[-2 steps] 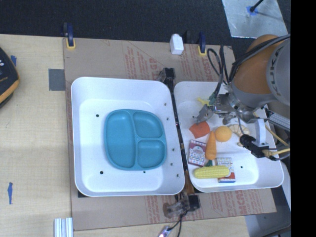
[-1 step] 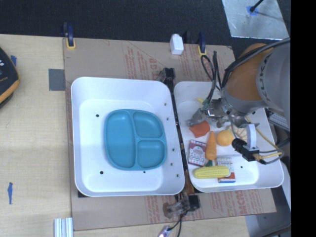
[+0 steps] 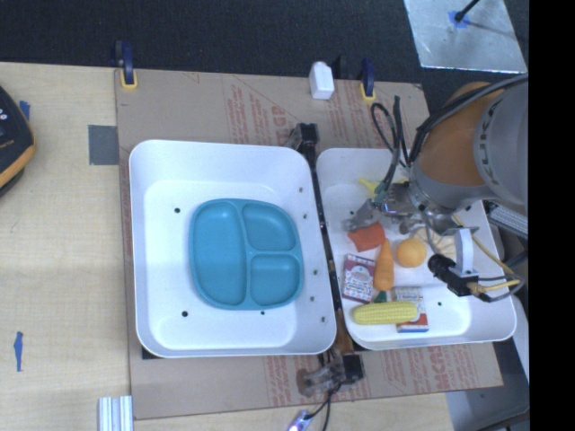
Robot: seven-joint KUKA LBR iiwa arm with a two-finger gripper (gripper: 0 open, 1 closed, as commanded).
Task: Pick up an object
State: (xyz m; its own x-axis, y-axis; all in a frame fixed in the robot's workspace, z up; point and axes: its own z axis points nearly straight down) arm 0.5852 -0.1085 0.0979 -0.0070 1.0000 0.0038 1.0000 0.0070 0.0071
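My gripper hangs low over the back of the right bin, on the grey arm with the orange band that reaches in from the right. Just below its tip lies a red-orange block. A carrot lies upright in the view next to an orange ball. Near the bin's front wall rests a yellow corn cob, with a small red and white piece under it. A red and white packet lies left of the carrot. A yellow scrap peeks out behind the gripper.
The left bin holds a blue divided plate. Both bins sit on a cardboard sheet clamped to the wooden bench. A black and orange device lies at the far left edge.
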